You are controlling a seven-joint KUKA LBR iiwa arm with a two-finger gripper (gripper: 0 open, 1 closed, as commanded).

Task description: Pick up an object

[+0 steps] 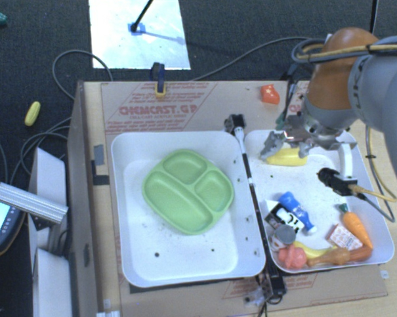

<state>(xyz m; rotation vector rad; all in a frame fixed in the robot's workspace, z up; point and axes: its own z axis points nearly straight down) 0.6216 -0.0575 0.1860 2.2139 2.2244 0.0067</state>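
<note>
Grey arm (372, 75) bends down, claw (288, 144) over yellow toy (285, 158).

Yellow banana-shaped object (287, 158), lying flat near the 12 o'clock wall of the right bin (386, 235), long axis running 9 to 3 o'clock, upper edge partly hidden beneath the gripper (288, 141). Directly under the fingers; whether touched or gripped cannot be told.
</note>
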